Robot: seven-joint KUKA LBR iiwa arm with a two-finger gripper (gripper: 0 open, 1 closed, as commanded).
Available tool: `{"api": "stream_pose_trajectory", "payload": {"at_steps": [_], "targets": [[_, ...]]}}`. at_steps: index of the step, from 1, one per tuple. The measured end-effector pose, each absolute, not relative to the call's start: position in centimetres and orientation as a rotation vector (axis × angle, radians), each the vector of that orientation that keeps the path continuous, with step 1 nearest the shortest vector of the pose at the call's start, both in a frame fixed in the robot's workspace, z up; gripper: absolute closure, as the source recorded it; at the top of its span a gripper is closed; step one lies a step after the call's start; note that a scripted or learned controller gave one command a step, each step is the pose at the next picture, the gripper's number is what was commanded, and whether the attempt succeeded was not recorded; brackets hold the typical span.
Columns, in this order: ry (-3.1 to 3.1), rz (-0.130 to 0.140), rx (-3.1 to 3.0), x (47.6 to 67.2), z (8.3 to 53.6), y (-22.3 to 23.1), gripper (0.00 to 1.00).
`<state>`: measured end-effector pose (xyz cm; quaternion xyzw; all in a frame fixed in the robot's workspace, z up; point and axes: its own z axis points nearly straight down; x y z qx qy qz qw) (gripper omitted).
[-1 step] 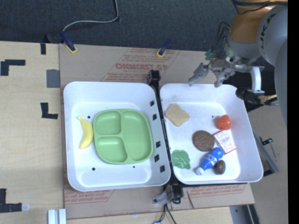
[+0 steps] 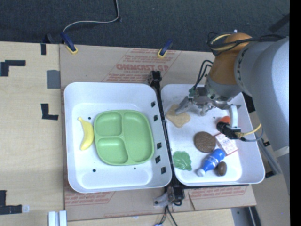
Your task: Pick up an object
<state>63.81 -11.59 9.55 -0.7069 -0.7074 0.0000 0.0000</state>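
Several items crowding near end of right white bin (image 2: 249,173): blue plastic bottle (image 2: 211,161), brown round disc (image 2: 205,141). Farther back, I'm watching two-finger gripper (image 2: 182,108) hovering, fingers spread, gripping nothing, over flat tan bread-shaped piece (image 2: 178,119). Judging risk: fingers sliding off flat piece.

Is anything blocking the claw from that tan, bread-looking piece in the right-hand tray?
Nothing visible does. The gripper hangs right at the upper edge of the tan piece, with no other object between them. The brown disc and green leafy piece lie farther down the right bin.
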Motion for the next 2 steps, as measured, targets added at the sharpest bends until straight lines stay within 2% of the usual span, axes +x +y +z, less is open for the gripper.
{"api": "stream_pose_trajectory", "payload": {"at_steps": [1,2], "targets": [[-2.225,-0.006,-2.223,59.2,9.0,-17.2,0.0],[-2.222,-0.003,-2.22,52.8,9.1,-12.8,0.0]]}}
